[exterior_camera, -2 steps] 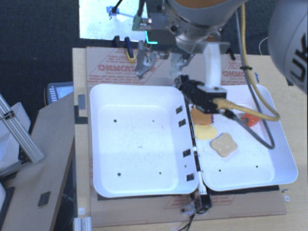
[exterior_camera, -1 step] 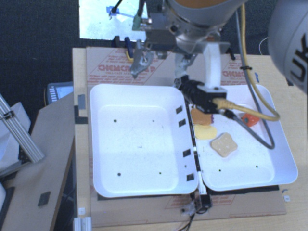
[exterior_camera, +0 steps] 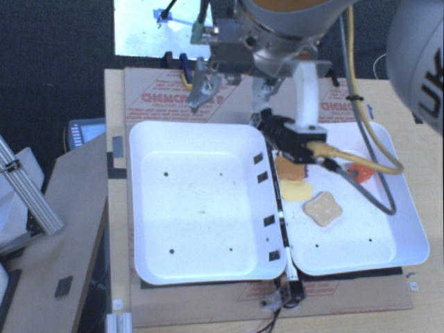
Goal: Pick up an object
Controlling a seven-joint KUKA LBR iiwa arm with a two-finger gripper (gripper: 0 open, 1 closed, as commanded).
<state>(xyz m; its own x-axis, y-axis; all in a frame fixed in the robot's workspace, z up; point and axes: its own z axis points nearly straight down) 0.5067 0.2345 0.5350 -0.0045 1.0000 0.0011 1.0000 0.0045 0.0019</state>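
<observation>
You look down from one fixed camera above the bench [exterior_camera: 118,186], tilted so the far edge sits at the top. Both white bins fall within your frame, the left bin [exterior_camera: 201,200] whole, the right bin [exterior_camera: 395,234] partly behind the arm [exterior_camera: 305,5] (very close to the lens), which enters from the right.

Even, bright overhead light is seen; the bins [exterior_camera: 201,207] glare white, shadows are soft, and the arm [exterior_camera: 298,5] is blurred.
</observation>
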